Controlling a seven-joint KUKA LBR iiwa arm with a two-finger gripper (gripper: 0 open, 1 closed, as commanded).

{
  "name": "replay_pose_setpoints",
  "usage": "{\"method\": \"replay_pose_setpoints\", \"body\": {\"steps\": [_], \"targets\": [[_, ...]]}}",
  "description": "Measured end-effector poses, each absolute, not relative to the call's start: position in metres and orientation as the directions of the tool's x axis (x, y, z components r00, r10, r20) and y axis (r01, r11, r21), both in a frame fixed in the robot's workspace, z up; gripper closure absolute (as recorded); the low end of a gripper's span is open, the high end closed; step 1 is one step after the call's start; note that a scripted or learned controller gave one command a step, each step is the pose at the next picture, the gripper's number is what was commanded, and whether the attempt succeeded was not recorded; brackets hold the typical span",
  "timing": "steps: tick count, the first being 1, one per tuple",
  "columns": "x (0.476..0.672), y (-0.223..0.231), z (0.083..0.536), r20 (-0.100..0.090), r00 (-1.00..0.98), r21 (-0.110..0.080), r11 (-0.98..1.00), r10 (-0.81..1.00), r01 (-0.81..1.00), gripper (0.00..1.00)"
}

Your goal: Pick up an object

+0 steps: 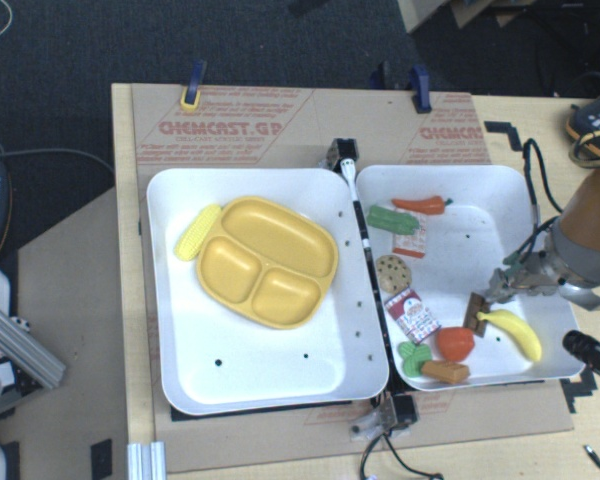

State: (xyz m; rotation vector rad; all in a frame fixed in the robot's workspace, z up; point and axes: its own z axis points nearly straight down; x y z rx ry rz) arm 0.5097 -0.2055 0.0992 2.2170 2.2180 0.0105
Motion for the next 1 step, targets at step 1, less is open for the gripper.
{"method": "replay_pose_setpoints", "body": {"steps": [1], "targets": [[0.5171,-0.198,0.1555,-0.003,-0.002,0.005,0.002,1.0,1.0,1.0]]}}
